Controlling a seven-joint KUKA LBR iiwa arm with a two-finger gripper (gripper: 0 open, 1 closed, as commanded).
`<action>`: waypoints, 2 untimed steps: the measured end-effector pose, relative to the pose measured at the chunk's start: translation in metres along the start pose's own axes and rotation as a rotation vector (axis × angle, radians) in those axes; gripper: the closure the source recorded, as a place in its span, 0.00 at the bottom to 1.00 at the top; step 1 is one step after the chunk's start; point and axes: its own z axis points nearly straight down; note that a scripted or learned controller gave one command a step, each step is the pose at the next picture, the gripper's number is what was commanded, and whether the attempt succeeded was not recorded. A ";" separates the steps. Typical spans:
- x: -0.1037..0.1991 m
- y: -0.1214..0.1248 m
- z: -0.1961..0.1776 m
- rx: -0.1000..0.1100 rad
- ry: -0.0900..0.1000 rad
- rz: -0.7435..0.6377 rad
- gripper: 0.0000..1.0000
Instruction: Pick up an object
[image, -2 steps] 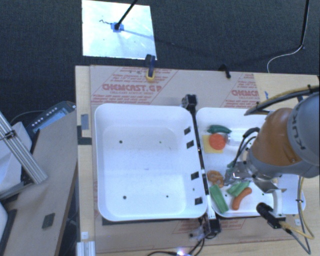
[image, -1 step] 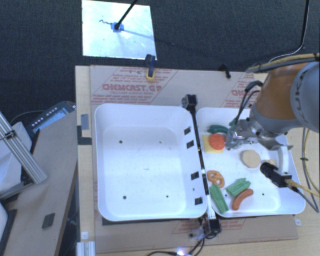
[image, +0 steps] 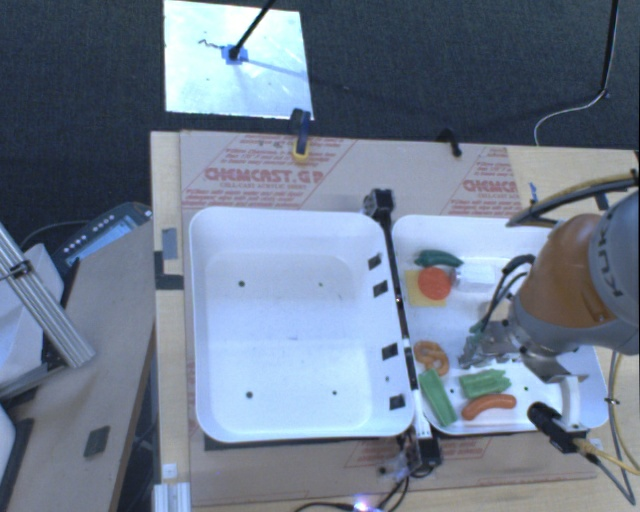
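The right bin (image: 470, 228) holds several toy foods. A red tomato with a green leaf (image: 434, 280) lies near its upper left. A brown pretzel (image: 431, 354) sits lower down, with a green pod (image: 437, 396) below it. A second green piece (image: 484, 381) and an orange-red sausage (image: 488, 405) lie at the bin's lower right. My gripper (image: 476, 350) hangs low over the bin's middle, just above the second green piece and right of the pretzel. The orange wrist band (image: 560, 280) rises behind it.
The left bin (image: 290, 320) lies beside the right one, across a black-clipped divider (image: 395, 310). A yellow clamp (image: 300, 150) stands on the board behind. A grey device (image: 100, 235) and metal rail (image: 40, 310) sit off the bench's left.
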 end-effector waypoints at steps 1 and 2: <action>0.055 0.127 -0.114 -0.028 -0.003 -0.019 1.00; 0.236 0.120 -0.108 -0.009 0.005 -0.023 1.00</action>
